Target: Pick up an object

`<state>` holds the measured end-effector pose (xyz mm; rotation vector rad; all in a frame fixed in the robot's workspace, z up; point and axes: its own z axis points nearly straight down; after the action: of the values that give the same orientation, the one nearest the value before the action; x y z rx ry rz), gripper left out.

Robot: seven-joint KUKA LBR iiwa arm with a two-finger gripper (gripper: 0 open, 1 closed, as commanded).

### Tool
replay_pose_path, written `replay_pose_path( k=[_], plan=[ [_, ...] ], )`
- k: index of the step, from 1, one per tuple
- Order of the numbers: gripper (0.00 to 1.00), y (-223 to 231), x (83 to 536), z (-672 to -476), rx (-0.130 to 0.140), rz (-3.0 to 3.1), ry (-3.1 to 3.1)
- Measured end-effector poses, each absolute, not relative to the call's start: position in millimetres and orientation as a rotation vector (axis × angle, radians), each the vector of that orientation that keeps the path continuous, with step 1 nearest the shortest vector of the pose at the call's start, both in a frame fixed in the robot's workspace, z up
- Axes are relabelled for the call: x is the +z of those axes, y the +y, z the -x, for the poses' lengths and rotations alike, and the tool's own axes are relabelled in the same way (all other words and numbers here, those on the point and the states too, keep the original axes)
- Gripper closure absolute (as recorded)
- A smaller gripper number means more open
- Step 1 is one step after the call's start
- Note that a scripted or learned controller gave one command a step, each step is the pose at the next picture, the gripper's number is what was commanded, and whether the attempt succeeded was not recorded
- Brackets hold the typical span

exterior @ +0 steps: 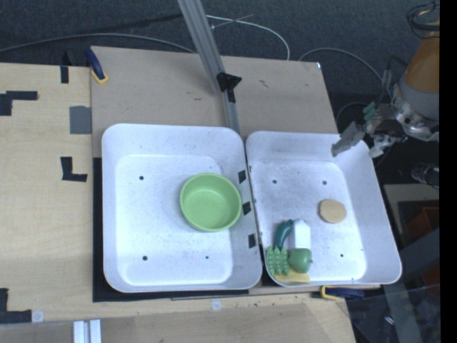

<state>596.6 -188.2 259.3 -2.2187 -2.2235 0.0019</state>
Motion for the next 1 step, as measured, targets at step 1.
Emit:
replay_pose_path(
  k=[1],
  plan=[
    [0.0,-188.2,259.3,-596.6,0.002,2.219,-2.224]
  ],
)
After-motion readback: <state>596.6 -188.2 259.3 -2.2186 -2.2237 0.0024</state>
